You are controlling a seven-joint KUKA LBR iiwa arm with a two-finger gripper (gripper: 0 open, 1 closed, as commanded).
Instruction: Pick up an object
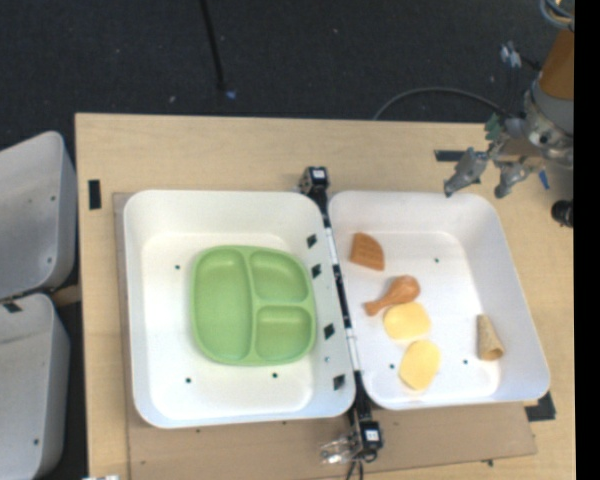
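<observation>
The right bin (pixel 500 238) holds several food pieces: an orange-brown wedge (pixel 368 252), a drumstick-shaped piece (pixel 394 294), two pale yellow pieces (pixel 407 321) (pixel 419 365) and a tan cone (pixel 490 338) by the right wall. My gripper (pixel 485 176) hangs above the bench just past the right bin's far right corner, open with nothing between its fingers. It is well apart from every piece.
The left bin (pixel 145 268) carries a green divided tray (pixel 252 305). A black cable (pixel 430 96) curves over the bench behind the right bin. Clips (pixel 315 179) sit along the seam between the bins. Grey panels (pixel 20 228) stand at the far left.
</observation>
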